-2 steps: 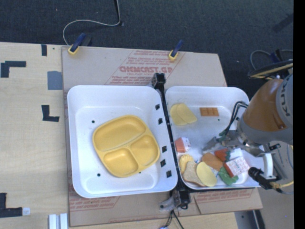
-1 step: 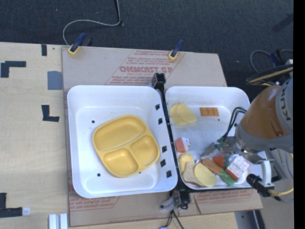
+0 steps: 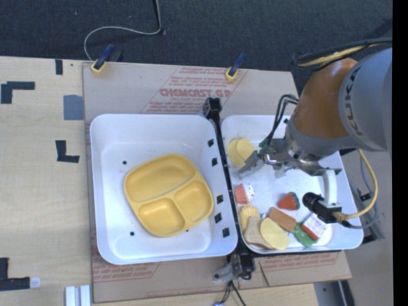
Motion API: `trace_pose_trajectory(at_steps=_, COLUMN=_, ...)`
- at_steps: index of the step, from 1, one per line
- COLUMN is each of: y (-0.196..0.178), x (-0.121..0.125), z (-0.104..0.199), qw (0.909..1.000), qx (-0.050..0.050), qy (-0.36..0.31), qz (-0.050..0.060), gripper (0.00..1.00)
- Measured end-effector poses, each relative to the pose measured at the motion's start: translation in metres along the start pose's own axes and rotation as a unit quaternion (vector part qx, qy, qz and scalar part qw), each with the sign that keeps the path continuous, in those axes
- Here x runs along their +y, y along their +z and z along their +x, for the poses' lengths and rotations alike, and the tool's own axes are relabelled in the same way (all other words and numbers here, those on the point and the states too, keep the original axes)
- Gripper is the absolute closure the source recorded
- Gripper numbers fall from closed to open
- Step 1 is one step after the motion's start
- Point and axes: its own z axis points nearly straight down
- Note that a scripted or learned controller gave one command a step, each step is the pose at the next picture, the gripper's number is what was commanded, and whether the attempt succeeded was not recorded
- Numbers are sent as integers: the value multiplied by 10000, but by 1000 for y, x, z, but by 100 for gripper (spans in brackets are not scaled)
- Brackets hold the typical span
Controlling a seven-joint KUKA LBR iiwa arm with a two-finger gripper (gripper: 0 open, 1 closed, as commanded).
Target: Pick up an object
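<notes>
1. I see the pincer (image 3: pixel 262 160) low in the right-hand white plastic bin (image 3: pixel 344 238), near that bin's left wall and toward its far edge.
2. How wide the pincer is spread I cannot tell from this slant, and I see nothing held in it.
3. The likeliest target, in my judgement, is the pale yellow rounded toy food piece (image 3: pixel 240 150), lying against the bin's left wall just beside the pincer.
4. Risk: that piece sits tight to the wall, so a closing pincer may catch the rim or push the piece along it rather than grip it.
5. Other small toy foods crowd the near edge: a red strawberry-like piece (image 3: pixel 289 201) and a tan bread slice (image 3: pixel 255 234).
6. The yellow three-compartment plastic tray (image 3: pixel 167 193) lies in the left-hand white bin (image 3: pixel 102 139), well apart.
</notes>
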Motion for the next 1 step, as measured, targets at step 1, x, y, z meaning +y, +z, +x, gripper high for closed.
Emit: trace_pose_trajectory(at_steps=1, y=56, x=-46, z=-61, qw=9999, qx=-11, qy=97, qz=99, gripper=0)
